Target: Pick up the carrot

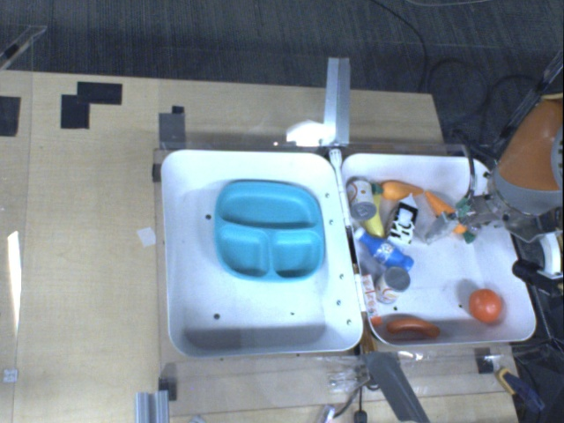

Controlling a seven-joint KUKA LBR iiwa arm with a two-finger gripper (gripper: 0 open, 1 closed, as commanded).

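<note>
On the left of the bench [79, 263], the left bin [185, 315] holds a blue divided tray [267, 228] and nothing else. The right bin [441, 280] is the busy one. Along its left wall lie a small can [360, 192], a yellow item [376, 220], a black-and-white packet [403, 223], a blue bottle [382, 252] and a grey cap [396, 278]. A red-brown sausage-like piece [411, 327] sits at the near edge and a tomato [486, 306] near the right corner.

The carrot [421, 195] lies in the far part of the right bin, resting among the clutter. Its long axis runs roughly left to right, slanting a little toward the near side as it goes right, and its right end points at the gripper [464, 216].

The gripper is low at the carrot's right end, touching or just beside it. Whether its fingers are wide or narrow I cannot tell, since they blur into the carrot's tip. I judge the pick not yet done: the carrot lies in the bin, so grasp and lift remain.
</note>
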